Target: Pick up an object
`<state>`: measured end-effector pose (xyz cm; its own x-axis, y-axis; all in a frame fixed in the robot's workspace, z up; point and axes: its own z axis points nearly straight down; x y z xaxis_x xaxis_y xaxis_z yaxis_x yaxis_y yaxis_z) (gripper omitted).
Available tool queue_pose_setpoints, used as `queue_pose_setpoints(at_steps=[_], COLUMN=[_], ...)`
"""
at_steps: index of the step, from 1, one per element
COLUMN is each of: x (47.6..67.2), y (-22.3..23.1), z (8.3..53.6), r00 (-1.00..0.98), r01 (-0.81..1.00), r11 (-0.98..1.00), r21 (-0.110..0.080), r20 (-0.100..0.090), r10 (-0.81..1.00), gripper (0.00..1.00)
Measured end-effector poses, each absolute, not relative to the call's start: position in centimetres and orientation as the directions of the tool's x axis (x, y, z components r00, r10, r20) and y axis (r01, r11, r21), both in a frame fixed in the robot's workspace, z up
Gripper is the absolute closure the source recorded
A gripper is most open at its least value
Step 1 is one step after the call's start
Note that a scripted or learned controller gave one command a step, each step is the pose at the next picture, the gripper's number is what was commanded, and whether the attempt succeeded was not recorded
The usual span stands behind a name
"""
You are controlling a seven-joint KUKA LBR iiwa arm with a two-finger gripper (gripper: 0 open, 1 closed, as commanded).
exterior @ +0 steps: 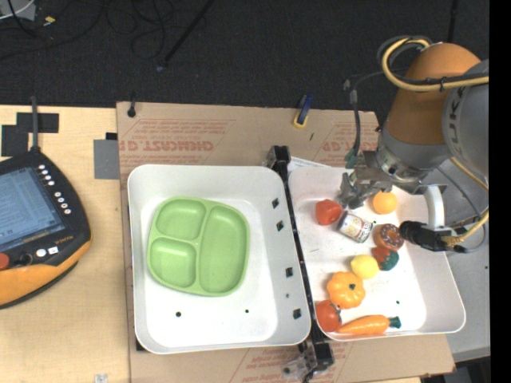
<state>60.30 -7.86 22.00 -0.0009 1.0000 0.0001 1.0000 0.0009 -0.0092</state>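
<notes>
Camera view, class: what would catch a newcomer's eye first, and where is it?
The green divided plate lies alone in the left bin. In the right bin, bright toy foods crowd together: a tomato, a pumpkin and a carrot. The claw hangs over that bin's far end.

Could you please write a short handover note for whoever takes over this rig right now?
Gripper: low over the upper part of the right white bin, between the red tomato-like toy and the small orange ball; nothing visibly held.
Items in the right bin: a small printed can lying on its side, a yellow lemon-like toy, an orange pumpkin toy, an orange carrot toy.
Left white bin: holds a green divided plastic plate.
Done: nothing lifted yet.
Left: grasp one object and raise it.
</notes>
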Motion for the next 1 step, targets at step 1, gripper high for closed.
queue_pose_setpoints(at_steps=[1], x=[60.15], y=[-7.89], z=[23.12], r00=[0.000], r01=[1.000], r11=[0.000], r21=[-0.006], r20=[0.001], r10=[1.000], gripper=[1.00])
